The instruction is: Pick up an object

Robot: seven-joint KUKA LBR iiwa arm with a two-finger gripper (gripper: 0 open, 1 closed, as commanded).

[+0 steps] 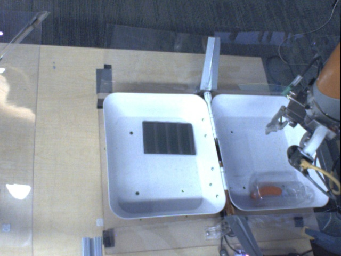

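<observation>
Clear plastic bottle [279,191] with orange inside, lying in right white bin [240,143]; metal tool [281,121] above, state unclear

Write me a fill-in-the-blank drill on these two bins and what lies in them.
1. The clear plastic bottle with an orange patch lies in the ____ bin of the view.
2. The dark ribbed rectangular pad lies in the ____ bin.
3. The bottle rests near its bin's ____ edge in the view.
4. The two-finger gripper hangs over the bin that holds the ____.

Missing words: right; left; lower; bottle
</observation>
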